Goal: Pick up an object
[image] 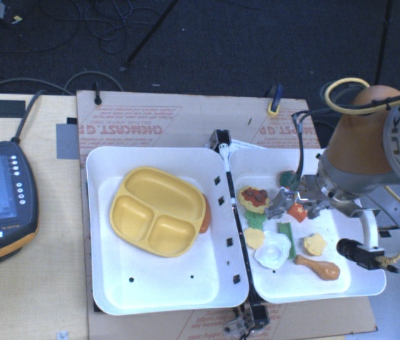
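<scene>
The likeliest target, as we judge it, is the small red-orange piece (pixel 298 213) in the upper middle of the right bin (pixel 369 283), since the gripper (pixel 284 202) sits almost on top of it. That piece lies just at 4 o'clock from the fingertips, touching or very nearly so; we cannot tell whether it is between the fingers or merely beside them, nor whether the fingers are spread or pressed together, because the grey metal blurs into the clutter. The piece looks too small and too covered for us to read a long axis.

The arm (pixel 361 142) comes in from 3 o'clock, its wrist hanging over the right bin's upper right part.

Around the gripper, the right bin holds a toy burger with red and yellow layers (pixel 254 197) at 9 o'clock from the fingertips, a green piece (pixel 285 229) just at 6 o'clock, a pale yellow chunk (pixel 254 239) and a white fried-egg shape (pixel 272 250) lower down. Further toward 5 o'clock lie a yellow lump (pixel 314 244) and a brown drumstick (pixel 318 266), whose long axis runs from 10 to 4 o'clock.

The left bin (pixel 115 278) holds a yellow divided tray (pixel 158 210), with something orange-red (pixel 205 220) peeking out at its 3 o'clock edge. A tablet-like pendant (pixel 0 202) rests on the bench at far 9 o'clock.
</scene>
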{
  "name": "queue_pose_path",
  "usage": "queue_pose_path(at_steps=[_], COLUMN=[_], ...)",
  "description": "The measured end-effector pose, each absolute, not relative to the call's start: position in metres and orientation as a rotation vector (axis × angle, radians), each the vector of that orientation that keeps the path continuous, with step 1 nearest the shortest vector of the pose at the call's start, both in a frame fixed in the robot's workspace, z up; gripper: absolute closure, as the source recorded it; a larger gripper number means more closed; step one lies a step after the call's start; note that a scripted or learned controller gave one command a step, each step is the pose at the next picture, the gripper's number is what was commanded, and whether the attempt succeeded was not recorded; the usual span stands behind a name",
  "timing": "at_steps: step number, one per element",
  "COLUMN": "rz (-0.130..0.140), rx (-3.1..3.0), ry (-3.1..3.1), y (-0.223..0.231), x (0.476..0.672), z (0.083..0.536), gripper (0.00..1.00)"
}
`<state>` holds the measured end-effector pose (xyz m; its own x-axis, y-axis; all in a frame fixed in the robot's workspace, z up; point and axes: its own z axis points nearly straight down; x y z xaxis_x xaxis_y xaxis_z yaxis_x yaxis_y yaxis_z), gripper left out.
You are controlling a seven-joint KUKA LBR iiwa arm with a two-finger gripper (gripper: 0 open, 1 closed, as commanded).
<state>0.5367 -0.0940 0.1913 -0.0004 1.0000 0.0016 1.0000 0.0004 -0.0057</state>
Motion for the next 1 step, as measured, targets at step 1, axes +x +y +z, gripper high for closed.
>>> queue_pose_path(at_steps=[1], rz=[0.005], rx=[-2.215], ry=[-2.224], y=[-0.0881], x=[0.5603], z=[0.0835], gripper=[0.00])
